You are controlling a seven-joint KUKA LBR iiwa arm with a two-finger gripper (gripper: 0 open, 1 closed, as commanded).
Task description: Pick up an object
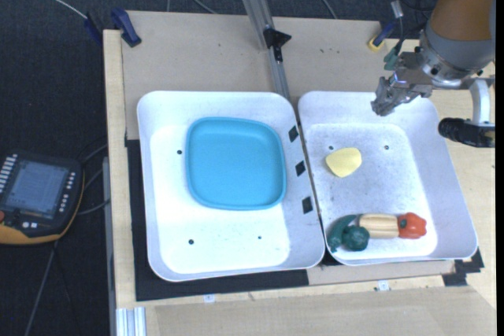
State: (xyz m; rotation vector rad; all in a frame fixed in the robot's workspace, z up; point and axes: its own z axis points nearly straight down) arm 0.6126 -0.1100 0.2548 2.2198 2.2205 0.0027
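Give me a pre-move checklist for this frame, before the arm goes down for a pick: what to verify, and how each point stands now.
1. A target lies in reach: ok. The yellow piece lies alone in the right bin.
2. Space around that target: ok. It touches no wall and no other item.
3. The other candidates: not ok. The green item, wooden piece and red item lie bunched along the near wall.
4. Claw carries nothing: ok. Nothing shows under it.
5. Claw above a target: not ok. It hangs over the bin's far right corner, away from every item.
6. Finger opening: cannot tell.
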